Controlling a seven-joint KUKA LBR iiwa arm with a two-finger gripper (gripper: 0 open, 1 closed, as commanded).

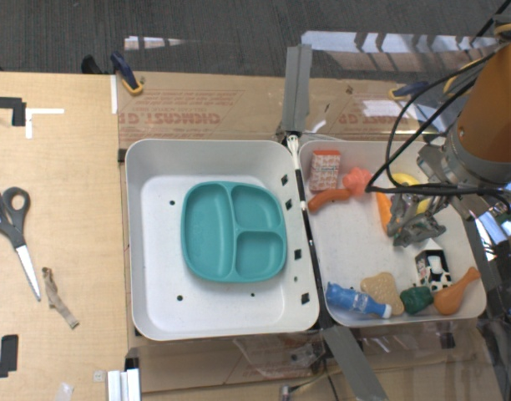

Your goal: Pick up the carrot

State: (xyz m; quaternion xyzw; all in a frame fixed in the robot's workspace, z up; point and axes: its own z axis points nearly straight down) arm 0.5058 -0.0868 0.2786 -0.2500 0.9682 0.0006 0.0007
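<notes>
The gripper (410,224) hangs low over the right bin (347,261), and its fingers are too dark and tangled with the objects beneath to tell whether they are apart or together. The carrot (383,210), a slim orange piece, lies just left of the gripper, beside a banana (403,179) and near a sausage (329,197), a pink toy (356,180) and a small carton (326,170). The left bin (155,224) holds a teal divided plate (235,232), while scissors (13,228) lie well apart on the bench (55,182).
</notes>
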